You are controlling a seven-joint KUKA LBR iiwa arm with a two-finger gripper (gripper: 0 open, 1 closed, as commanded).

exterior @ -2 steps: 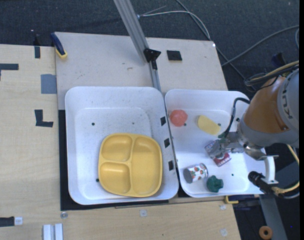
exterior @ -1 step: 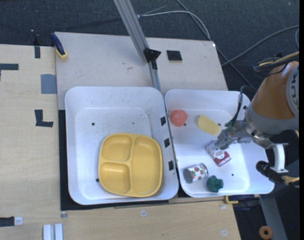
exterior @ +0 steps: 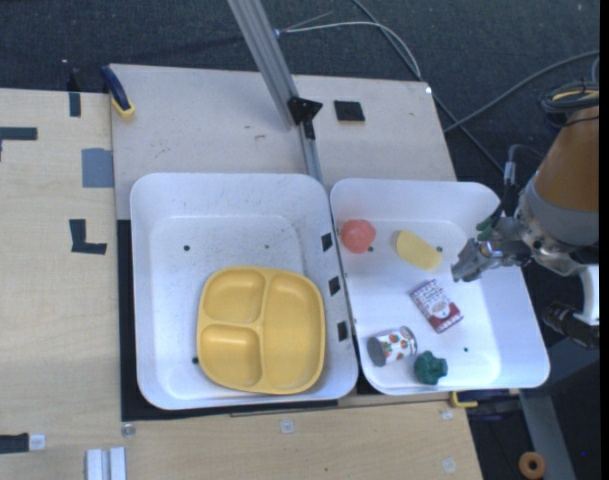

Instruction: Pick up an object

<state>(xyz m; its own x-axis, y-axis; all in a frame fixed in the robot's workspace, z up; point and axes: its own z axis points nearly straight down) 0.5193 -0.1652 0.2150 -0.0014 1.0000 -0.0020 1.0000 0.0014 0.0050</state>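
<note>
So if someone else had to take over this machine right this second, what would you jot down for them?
Gripper: over the right bin's right side, near the yellow block; nothing visibly between its fingers.
Right bin contents: pink ball, yellow block, red-and-white packet, small printed cup on its side, green toy.
Left bin: yellow divided plate.
Done: nothing lifted so far.
Left: grasp any one object and raise it.
</note>
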